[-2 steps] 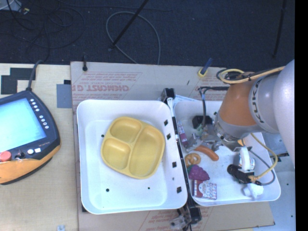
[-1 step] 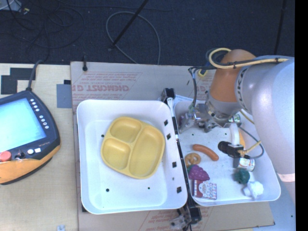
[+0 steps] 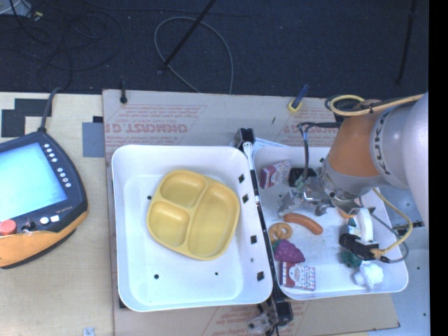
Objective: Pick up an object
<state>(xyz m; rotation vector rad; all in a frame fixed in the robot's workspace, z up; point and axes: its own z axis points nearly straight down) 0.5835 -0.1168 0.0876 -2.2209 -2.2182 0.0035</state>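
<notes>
**While the Arm Leans Over the Right-Hand Bin, the Small Things Lie Loose**

As we look down on the bench, we see the grey arm [image 3: 402, 145] reaching in from the view's right, its orange band [image 3: 353, 154] hanging over the far half of the right-hand bin [image 3: 329, 261]. The gripper [image 3: 305, 201] sits low among the things there; we cannot tell whether it is spread or pressed together, because its metal parts blur into one another; we make out nothing pinched in it.

Just on the near side of the gripper lies an orange sausage [image 3: 303, 222], slanted; it is very close to the metal, but we cannot say that the two touch. Beside the sausage, towards the wall between the bins, rests a pretzel ring [image 3: 281, 231]; just nearer to us sit the purple grapes [image 3: 288, 250], and nearer still a pink-and-white packet [image 3: 299, 276] lies flat on the bin floor. A small red-and-white carton [image 3: 275, 174] stands in the far corner by the dividing wall; in the near right corner we see a white lump [image 3: 370, 275] with a green piece [image 3: 350, 259] beside it.

The left-hand bin [image 3: 136, 257] holds a yellow divided plate [image 3: 194, 213], well apart from the gripper. Both bins rest on a sheet of cardboard [image 3: 175, 121]; a control pendant [image 3: 35, 194] with a lit screen lies off to the view's left.
</notes>
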